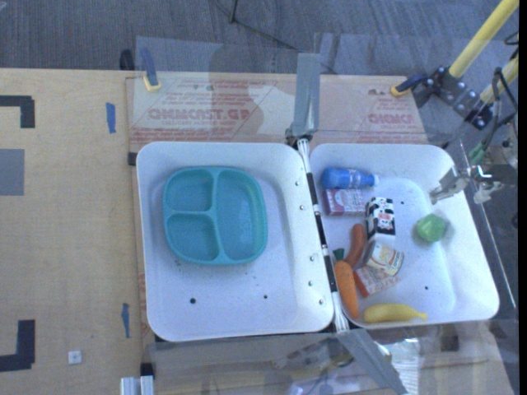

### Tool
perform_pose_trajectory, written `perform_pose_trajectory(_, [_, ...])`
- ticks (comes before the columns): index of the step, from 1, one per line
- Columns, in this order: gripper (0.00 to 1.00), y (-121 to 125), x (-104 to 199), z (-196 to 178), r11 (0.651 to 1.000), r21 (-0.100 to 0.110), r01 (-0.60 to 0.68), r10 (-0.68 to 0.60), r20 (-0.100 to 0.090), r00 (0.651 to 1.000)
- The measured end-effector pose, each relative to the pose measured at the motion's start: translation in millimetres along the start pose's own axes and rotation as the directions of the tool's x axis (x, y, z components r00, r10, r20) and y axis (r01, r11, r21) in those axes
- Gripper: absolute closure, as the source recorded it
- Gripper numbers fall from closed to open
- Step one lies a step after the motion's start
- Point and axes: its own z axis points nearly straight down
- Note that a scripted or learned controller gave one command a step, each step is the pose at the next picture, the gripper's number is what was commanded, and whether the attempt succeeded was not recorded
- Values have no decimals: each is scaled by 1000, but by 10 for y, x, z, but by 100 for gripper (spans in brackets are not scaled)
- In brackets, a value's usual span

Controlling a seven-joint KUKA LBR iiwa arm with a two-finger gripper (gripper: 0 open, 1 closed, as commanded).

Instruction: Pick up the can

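We saw the can (384,258) lying tilted near the middle of the right bin (461,299), just right of the sausage (356,243) and touching a red packet (375,282) on its front side, with the carrot (347,290) and banana (394,312) towards the front edge. The gripper (463,179) sat over the bin's right rim near the back corner, well apart from the can and behind the green ball (431,228), and we couldn't tell whether it was wide or narrow. The left bin (222,311) carried a teal divided plate (215,215).
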Motion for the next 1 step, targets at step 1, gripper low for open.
perform_pose_trajectory(1, [0,-662,88,1128,999,-1,-47,47,0,999])
